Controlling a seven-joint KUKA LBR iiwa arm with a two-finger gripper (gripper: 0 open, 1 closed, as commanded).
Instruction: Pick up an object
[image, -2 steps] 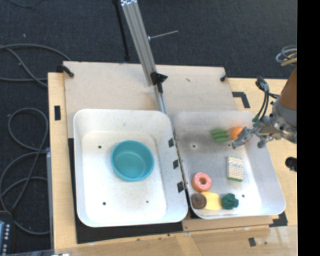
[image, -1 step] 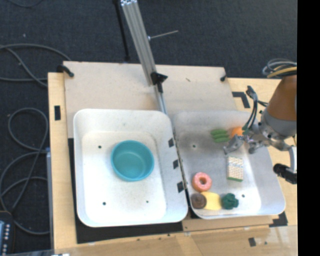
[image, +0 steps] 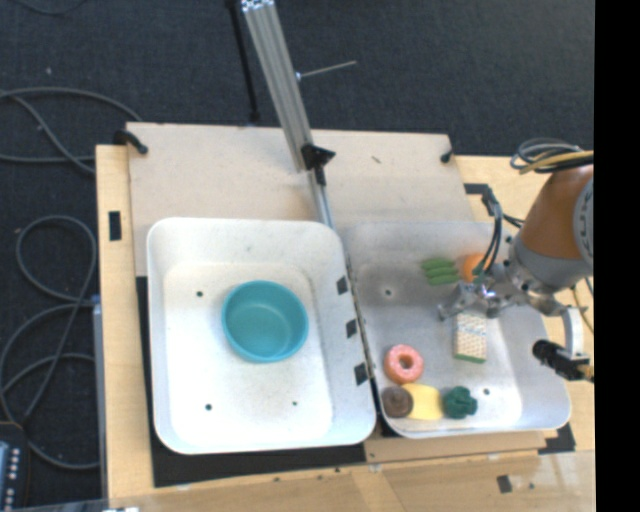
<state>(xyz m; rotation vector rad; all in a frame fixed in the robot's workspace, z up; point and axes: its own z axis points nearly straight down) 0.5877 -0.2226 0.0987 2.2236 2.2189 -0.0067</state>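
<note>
While the arm hangs low over the right bin (image: 540, 400), its gripper (image: 478, 298) sits just above a pale, speckled block (image: 471, 337) lying flat near the middle of that bin; whether the gripper is apart or together cannot be told from this slant, and nothing can be seen held in it. By my reading the step in hand is the approach: the tool is lined up near a target but no grasp is made yet.

The block looks the likeliest pick, since it lies just beside the tool and apart from the other pieces. The next move would call for a short drop straight down and a squeeze across the block's narrow sides.

Close behind the gripper lie a green piece (image: 438, 270) and an orange piece (image: 471, 266), near enough that a sideways drift could knock them. Toward the near edge of the bin a pink ring (image: 403, 364), a brown lump (image: 398, 401), a yellow piece (image: 426, 402) and a dark green lump (image: 459, 401) crowd together (a poor spot for a clean grip). Open floor lies around the block on its right and near sides. The left bin (image: 180, 250) holds a teal bowl (image: 265, 320), well apart from the work.
</note>
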